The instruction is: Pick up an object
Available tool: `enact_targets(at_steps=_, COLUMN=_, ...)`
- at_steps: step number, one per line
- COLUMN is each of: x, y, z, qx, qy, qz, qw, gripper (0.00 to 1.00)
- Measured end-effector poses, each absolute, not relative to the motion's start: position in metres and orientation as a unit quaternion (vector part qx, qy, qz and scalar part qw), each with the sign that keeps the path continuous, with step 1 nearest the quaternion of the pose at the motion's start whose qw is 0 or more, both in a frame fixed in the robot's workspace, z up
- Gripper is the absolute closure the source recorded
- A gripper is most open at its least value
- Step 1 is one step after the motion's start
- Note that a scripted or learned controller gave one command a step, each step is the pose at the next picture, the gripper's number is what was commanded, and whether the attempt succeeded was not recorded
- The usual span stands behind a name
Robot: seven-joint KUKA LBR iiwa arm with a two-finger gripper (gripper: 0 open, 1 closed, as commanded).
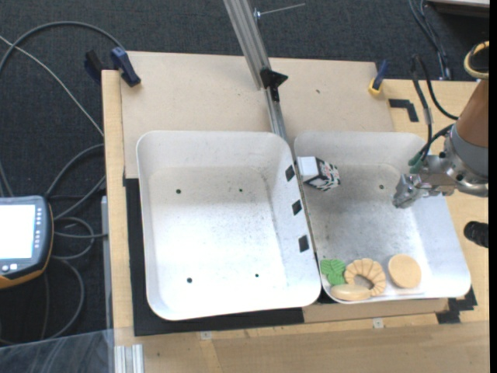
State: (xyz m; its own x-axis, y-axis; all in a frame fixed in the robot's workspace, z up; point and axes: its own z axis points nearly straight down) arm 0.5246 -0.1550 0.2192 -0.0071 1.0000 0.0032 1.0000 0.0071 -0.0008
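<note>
**Objects lie in the right bin, gripper low above its floor**

Objects sit in the right bin (pixel 435 231), all clear of the gripper (pixel 404 196). A small white cube (pixel 318 172) with dark markings rests near the bin's upper left corner, close to the divider between the bins. Along the near edge lie three more: a green leaf (pixel 333 270) at the left, a tan croissant (pixel 365 277) touching it, and a round tan cookie (pixel 404 271) just beside the croissant on the right.

The arm (pixel 474 130) enters from the right, its grey wrist hanging over the right bin's far right part. The gripper points down and left toward the bin floor, with nothing visible between its fingers. Whether those fingers are spread or pressed together cannot be told at this angle. The gripper is well apart from the cube and from the three items at the near edge.

The left bin (pixel 217 224) shows its speckled white floor with a few dark dots. A metal pole (pixel 248 37) slants down from the top to the seam between the bins. A teach pendant (pixel 22 235) lies on the floor at the far left, with cables around it.
</note>
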Motion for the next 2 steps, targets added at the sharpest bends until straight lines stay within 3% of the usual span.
enact_targets(at_steps=1, x=0.53, y=-0.105, z=0.216, qx=-0.705, qy=-0.71, qz=-0.0007, qw=0.002, gripper=1.0)
enact_targets(at_steps=2, x=0.551, y=-0.059, z=0.223, qx=-0.705, qy=-0.71, qz=-0.0016, qw=0.0, gripper=1.0)
